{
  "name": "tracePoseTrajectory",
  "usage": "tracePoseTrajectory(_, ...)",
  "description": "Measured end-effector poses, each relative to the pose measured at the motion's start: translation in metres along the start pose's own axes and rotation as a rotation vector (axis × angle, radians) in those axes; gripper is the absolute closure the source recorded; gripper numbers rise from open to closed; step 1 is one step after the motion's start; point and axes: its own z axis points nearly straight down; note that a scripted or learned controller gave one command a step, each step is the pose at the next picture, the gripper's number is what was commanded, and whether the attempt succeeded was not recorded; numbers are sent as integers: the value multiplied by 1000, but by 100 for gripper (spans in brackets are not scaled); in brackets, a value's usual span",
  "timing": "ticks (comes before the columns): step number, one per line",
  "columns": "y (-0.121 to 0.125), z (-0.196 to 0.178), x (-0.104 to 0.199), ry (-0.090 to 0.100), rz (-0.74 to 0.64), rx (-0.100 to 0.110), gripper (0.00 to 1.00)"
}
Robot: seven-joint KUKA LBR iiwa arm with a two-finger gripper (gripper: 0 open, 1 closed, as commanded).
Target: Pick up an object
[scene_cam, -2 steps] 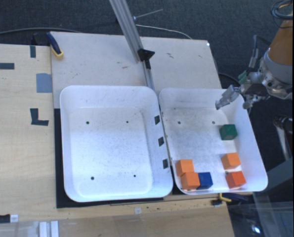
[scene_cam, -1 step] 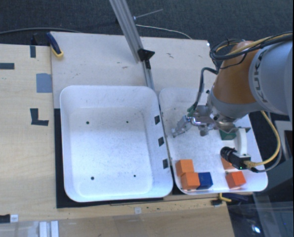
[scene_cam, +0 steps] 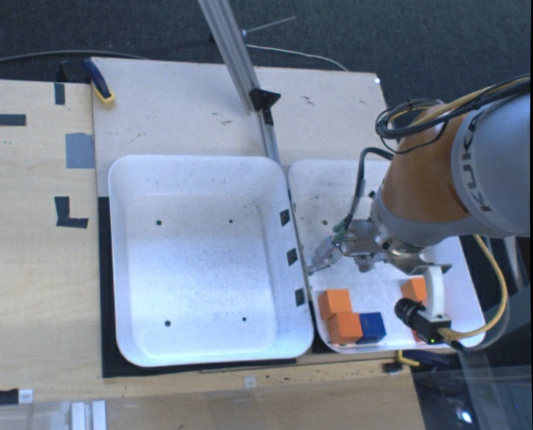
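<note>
Down at the bottom of the frame, in the right bin, sit the blocks: two orange blocks stacked or pushed together near the bin's lower left corner, with a blue block touching them on the right. Another small orange block sits a bit further right, partly tucked under the arm's hardware.

Just above the blocks is the tool, hanging over the left side of that bin, close to the divider between the two bins. Honestly I can't tell what its state is from this angle; it's a blurry metallic bit and nothing is clearly between its tips. None of the blocks looks lifted.

Behind it the arm fills the right of the frame, orange band and grey shell, with black and yellow cables looping around it.

Left bin is the bigger white tray in the middle. A silver pole slants down from the top centre to the bins' shared edge. On the worktop, upper left, lies a blue and yellow thing, plus some grey tape patches.
</note>
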Motion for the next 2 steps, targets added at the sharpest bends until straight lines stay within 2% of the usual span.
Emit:
tracePoseTrajectory(1,36,0,-36,-3,1,-6,0)
tracePoseTrajectory(2,84,81,-140,-5,5,-4,0)
